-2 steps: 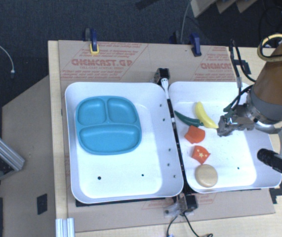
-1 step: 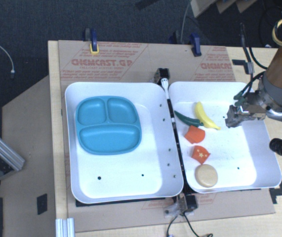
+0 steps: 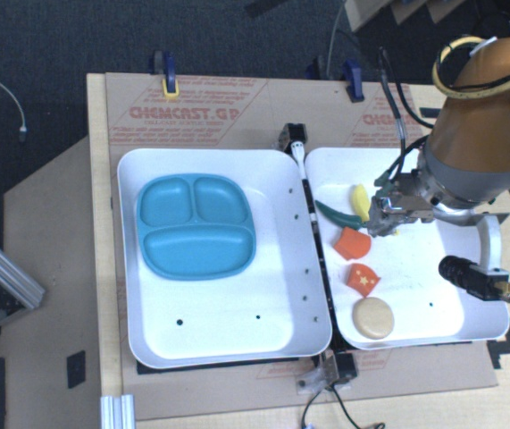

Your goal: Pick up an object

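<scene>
**A:** Gripper (image 3: pixel 382 219) is low in the right bin (image 3: pixel 415 286), far-left part, just beside the yellow piece (image 3: pixel 360 201). Can't tell if the claw is spread or pressed together, the wrist body hides it. Nothing visibly held.

**B:** Target?

**A:** My guess is the yellow piece, or the green piece (image 3: pixel 331 212), which appears to touch its near-left side. The orange block (image 3: pixel 354 243) sits just nearer than both.

**B:** Risks?

**A:** Three things are crowded together. Closing there could catch two, or only clip an edge that slips on lift. The yellow one looks rounded and smooth, so it's likely to squirt out sideways. The green one is thin and lies flat, easy to close above it and miss.

**B:** Collisions?

**A:** A descent slightly off could shove the cluster left against the bin wall. The red block (image 3: pixel 363 279) and beige disc (image 3: pixel 373 317) are nearer and apart, probably safe. The left bin (image 3: pixel 237 315) with the blue plate (image 3: pixel 196 226) isn't involved.
</scene>
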